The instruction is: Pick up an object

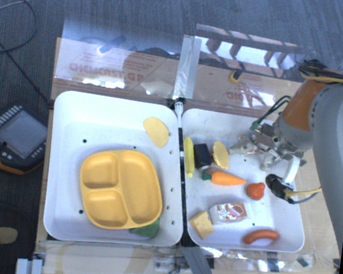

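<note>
My gripper point(257, 146) hangs over the back right part of the right bin point(289, 240), just right of a pale yellow slice point(220, 153). Nothing is visibly held in it. Below it lie an orange carrot point(228, 179) and a small red tomato point(255, 190). A black block point(202, 155) and a long yellow piece point(188, 156) rest by the bin's left wall. Toward the front sit a printed packet point(229, 212), a cheese wedge point(202, 224) and a red sausage point(261, 237).
The left bin point(72, 126) holds a yellow divided plate point(121, 188), a flat yellow chip point(156, 131) at the back and a green piece point(145, 229) under the plate's front edge. A handheld pendant point(8, 137) lies on the floor at left.
</note>
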You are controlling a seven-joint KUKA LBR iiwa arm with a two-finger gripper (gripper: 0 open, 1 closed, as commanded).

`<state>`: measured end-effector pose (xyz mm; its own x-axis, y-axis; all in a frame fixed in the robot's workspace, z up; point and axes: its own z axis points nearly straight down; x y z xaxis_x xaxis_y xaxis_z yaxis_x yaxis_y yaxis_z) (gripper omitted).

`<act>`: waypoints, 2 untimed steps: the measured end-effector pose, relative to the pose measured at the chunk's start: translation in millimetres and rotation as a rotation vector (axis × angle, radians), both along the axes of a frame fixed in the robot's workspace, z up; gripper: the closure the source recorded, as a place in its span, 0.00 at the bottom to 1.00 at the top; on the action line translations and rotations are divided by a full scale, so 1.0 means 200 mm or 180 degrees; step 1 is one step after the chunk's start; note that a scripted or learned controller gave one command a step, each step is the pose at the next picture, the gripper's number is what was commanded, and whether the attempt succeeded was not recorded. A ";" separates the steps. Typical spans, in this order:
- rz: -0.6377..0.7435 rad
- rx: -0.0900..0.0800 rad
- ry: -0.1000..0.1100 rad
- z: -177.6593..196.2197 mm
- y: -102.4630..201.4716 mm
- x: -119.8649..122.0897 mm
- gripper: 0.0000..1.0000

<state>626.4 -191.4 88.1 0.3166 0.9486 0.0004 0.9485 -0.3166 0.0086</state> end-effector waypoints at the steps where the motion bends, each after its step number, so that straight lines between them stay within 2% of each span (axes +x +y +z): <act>1: 0.0210 -0.0004 0.0049 0.32 0.12 -0.22 0.00; 2: 0.0485 -0.0015 0.0000 0.00 0.24 -0.28 0.00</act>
